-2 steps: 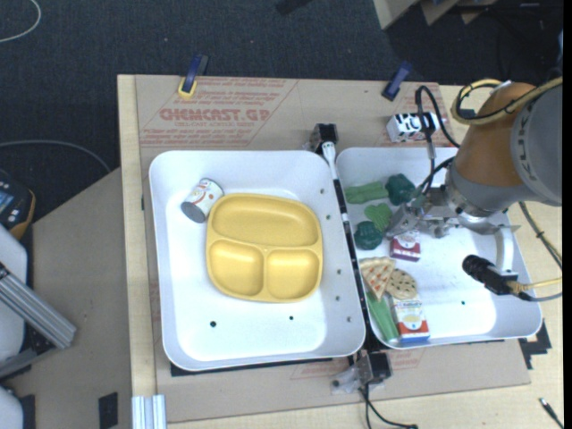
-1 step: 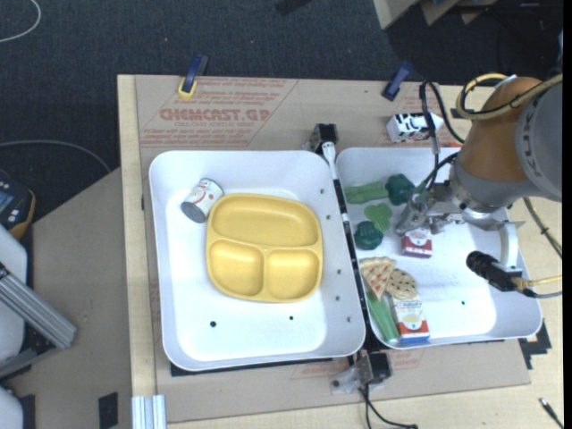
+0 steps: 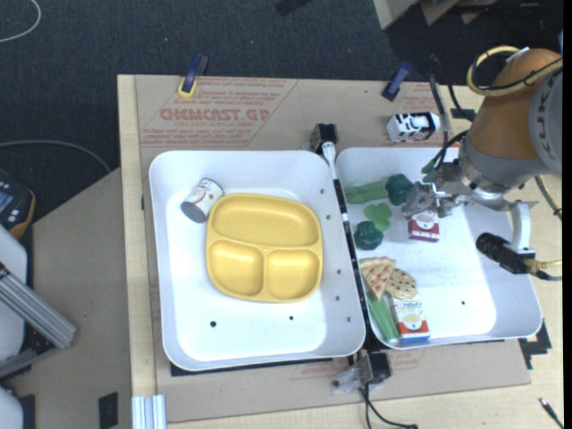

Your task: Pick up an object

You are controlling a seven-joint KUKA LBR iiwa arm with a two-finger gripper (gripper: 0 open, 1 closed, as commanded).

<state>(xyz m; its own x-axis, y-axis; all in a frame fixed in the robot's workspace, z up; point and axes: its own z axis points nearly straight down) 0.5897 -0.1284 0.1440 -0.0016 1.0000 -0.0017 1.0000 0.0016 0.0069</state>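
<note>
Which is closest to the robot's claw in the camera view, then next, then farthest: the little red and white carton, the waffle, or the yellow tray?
Measured from the claw:
1. Red and white carton, right bin, just below the claw.
2. Waffle, right bin, lower and toward the middle divider.
3. Yellow tray, far off in the left bin.
</note>
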